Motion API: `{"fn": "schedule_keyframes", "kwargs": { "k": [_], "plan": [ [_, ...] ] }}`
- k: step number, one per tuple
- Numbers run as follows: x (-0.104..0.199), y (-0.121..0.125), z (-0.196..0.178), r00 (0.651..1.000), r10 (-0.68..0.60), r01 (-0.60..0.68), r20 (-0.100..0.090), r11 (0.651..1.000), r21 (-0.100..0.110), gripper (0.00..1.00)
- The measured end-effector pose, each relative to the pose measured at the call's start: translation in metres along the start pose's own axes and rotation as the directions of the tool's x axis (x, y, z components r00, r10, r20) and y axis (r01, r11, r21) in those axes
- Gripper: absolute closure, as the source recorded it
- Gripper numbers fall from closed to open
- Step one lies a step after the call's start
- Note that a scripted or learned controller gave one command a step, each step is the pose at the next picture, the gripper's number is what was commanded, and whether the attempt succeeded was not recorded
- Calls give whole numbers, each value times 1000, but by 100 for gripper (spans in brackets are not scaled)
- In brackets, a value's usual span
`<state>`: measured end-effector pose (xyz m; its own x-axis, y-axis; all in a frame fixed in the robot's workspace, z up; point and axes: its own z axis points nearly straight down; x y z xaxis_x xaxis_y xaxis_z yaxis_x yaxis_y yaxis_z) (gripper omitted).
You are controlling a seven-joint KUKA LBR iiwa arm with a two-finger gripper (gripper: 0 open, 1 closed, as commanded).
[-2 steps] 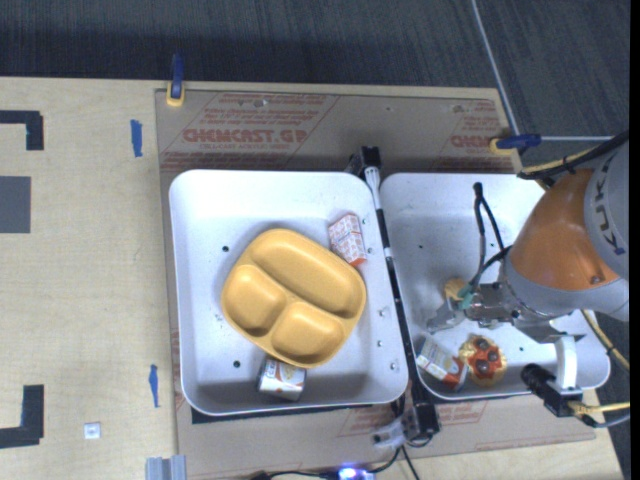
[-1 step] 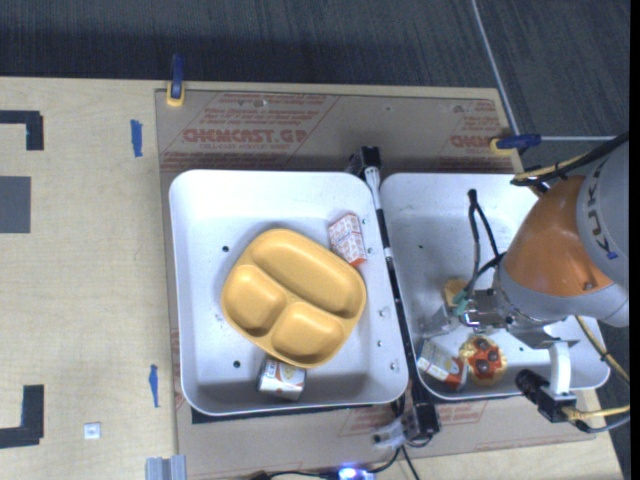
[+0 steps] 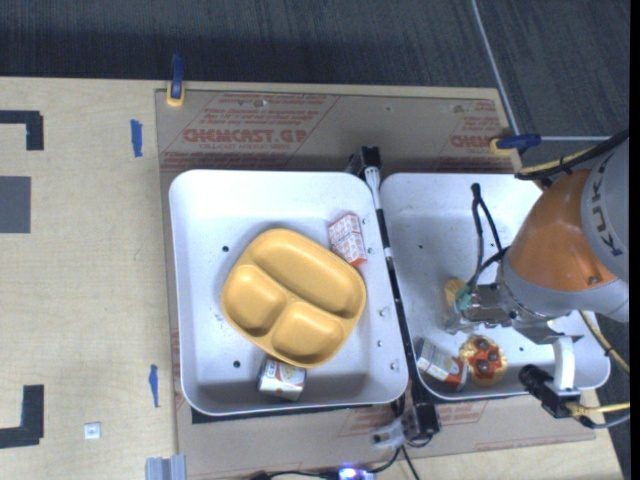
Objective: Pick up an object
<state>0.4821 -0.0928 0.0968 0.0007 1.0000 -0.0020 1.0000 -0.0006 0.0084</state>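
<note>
Right bin (image 3: 425, 203): tool (image 3: 478, 313) hovering low beside a small yellow item (image 3: 457, 292), near the orange packet (image 3: 483, 358) and white wrapper (image 3: 440, 361), its opening too obscured to tell; nothing appearing lifted, so the pick is seemingly pending.

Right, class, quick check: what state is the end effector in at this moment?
End effector: low over the right bin; open or closed cannot be told from this view, and no object can be seen held in it.
</note>
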Motion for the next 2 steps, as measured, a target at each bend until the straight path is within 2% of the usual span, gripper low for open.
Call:
{"fn": "schedule_keyframes", "kwargs": {
  "k": [1, 2],
  "plan": [
    [0, 0, 0, 1000, 0, 0, 0, 1000, 0, 0],
    [1, -2, 11, 1000, -1, 1, -3, 1000, 7, 0]
  ]
}}
